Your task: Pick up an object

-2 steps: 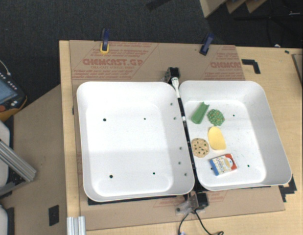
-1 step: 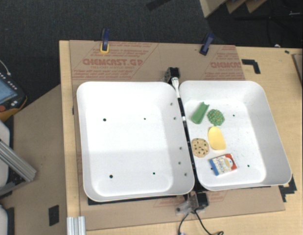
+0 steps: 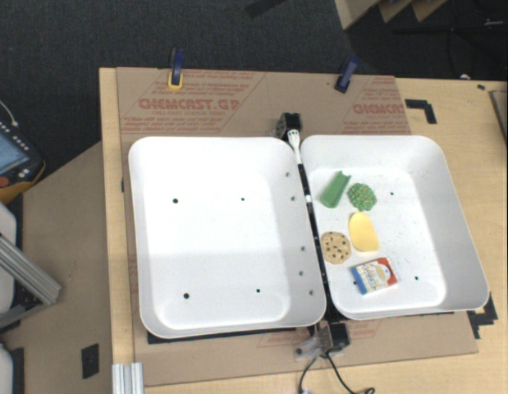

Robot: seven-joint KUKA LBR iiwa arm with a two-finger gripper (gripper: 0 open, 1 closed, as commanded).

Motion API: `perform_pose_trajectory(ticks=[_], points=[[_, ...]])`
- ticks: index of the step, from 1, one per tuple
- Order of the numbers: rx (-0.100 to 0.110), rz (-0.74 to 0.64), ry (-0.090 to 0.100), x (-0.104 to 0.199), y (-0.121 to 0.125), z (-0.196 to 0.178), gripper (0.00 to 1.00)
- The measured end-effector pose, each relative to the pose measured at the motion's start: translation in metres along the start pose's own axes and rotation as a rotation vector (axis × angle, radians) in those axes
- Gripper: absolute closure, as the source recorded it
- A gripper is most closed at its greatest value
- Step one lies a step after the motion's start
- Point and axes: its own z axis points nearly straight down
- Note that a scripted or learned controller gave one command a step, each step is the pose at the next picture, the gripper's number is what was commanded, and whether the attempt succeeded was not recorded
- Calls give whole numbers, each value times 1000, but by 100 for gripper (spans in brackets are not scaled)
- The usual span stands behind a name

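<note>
Camera view, my gripper's state I cannot tell, pickable things cluster in the right bin's (image 3: pixel 450 212) left half, green stick (image 3: pixel 336 189) beside bumpy green ball (image 3: pixel 362 196), yellow piece (image 3: pixel 364 232), cookie (image 3: pixel 334 247), red-and-blue packet (image 3: pixel 374 275) below them.

the bench (image 3: pixel 237 97) has a brown cardboard-like top printed with red lettering, held by two blue clamps (image 3: pixel 176 68) at its far edge. two white bins, left (image 3: pixel 212 236) and right (image 3: pixel 426 220), sit touching side by side.
</note>
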Motion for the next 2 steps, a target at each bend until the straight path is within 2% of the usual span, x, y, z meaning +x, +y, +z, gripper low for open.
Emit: perform_pose_trajectory(ticks=[1,2], points=[[16,-4,7,16,70,115,100],[-9,2,-3,18,7,-7,100]])
